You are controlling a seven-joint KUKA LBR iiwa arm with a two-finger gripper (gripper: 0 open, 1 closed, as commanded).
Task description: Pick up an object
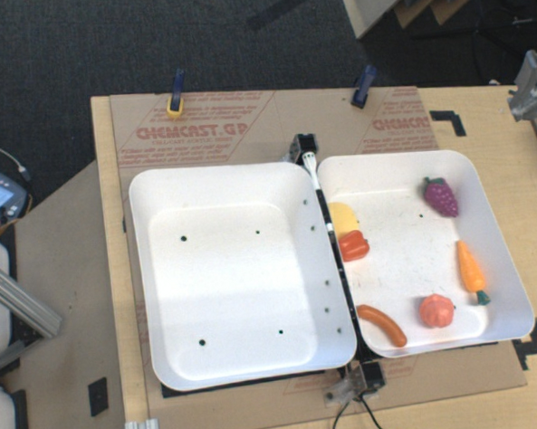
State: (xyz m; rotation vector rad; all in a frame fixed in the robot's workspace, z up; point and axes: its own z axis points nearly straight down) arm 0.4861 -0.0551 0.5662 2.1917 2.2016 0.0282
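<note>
- You are choosing among toy foods lying in the right bin [401, 269]; the carrot [472, 271] is sitting clear of its neighbours.
- It is probably handling as light, stiff, slick plastic, so you are best pinching across its middle.
- How the jaws are standing, you cannot tell.

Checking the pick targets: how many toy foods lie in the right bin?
6: purple plastic grapes far right; orange carrot by the right wall; pink fruit and sausage near; yellow piece and red piece against the divider.
</note>
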